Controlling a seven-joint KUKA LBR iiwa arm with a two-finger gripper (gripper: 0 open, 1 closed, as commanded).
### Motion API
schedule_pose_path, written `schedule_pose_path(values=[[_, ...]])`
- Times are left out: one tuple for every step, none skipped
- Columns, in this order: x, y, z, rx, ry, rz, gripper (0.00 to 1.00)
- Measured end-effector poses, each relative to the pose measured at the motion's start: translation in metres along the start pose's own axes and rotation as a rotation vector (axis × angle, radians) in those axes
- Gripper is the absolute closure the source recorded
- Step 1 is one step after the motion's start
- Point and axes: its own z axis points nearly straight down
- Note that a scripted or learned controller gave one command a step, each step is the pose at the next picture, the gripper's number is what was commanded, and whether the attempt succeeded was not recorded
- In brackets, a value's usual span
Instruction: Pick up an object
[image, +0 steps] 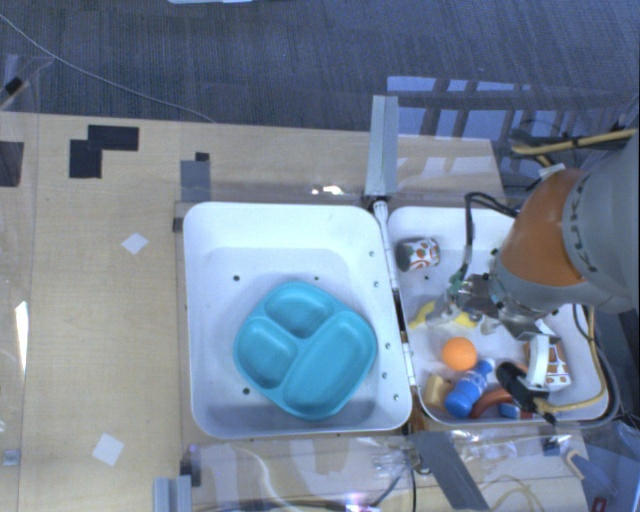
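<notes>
Cam position: fixed above bench (90, 300), mid distance.
Cam direction: looks down w/ slant on left bin (200, 300) and right bin (440, 225).
Arm side: arm (570, 240) enters from right of view.

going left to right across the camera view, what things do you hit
black tape marks on the bench → left white bin → blue divided plate → small can → orange ball → grey arm with orange band

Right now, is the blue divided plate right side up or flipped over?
Right side up: the blue divided plate shows three hollow compartments facing the camera, lying in the left bin.
</notes>
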Motion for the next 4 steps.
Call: schedule_pose_path(values=[[-0.044,-0.030,0.021,0.007,-0.001,-0.057,0.00],[-0.045,-0.027,0.009,0.000,-0.002,-0.058,1.00],[-0.045,-0.027,0.009,0.000,-0.002,-0.058,0.00],[-0.026,0.032,0.023,0.009,-0.001,-0.245,0.00]])
